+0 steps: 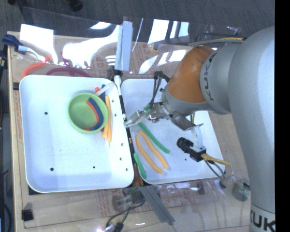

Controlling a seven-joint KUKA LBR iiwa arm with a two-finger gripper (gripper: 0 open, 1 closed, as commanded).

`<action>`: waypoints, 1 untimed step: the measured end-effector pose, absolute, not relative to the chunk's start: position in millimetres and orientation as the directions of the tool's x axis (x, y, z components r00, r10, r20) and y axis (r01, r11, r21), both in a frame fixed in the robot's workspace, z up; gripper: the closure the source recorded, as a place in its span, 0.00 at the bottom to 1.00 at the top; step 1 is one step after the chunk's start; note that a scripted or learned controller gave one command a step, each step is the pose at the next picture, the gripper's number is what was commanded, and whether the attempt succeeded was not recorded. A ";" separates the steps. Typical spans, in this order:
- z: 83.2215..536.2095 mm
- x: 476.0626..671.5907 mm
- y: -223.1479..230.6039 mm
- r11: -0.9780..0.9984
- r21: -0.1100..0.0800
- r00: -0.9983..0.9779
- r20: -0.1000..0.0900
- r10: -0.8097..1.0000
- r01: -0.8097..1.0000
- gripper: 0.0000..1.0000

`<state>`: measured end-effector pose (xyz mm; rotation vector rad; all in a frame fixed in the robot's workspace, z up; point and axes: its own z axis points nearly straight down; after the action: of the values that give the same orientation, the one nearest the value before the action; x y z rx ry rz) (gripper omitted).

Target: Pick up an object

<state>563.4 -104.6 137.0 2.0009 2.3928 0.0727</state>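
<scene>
From above, the grey arm (232, 81) reaches in from the right over the right bin (203, 170). Its pincer (135, 117) sits low by the bin's left wall; its state cannot be told. Orange and green strips (152, 151) lie just near of it. In the left bin (53, 144), a green bowl (87, 112) sits toward the far right.

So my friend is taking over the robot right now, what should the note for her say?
Gripper: low at the right bin's left edge, by the divider; can't tell if it grips anything.
Right bin: orange strips and green strips, lying flat.
Left bin: green bowl with coloured pieces inside, orange stick beside it.
Done: nothing visibly lifted.
Left: pick up one object.
</scene>
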 end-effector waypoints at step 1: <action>137.4 564.4 -104.4 0.206 0.053 -0.207 0.010 0.978 0.977 0.00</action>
<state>564.4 -104.4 137.4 1.9618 2.4201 0.0736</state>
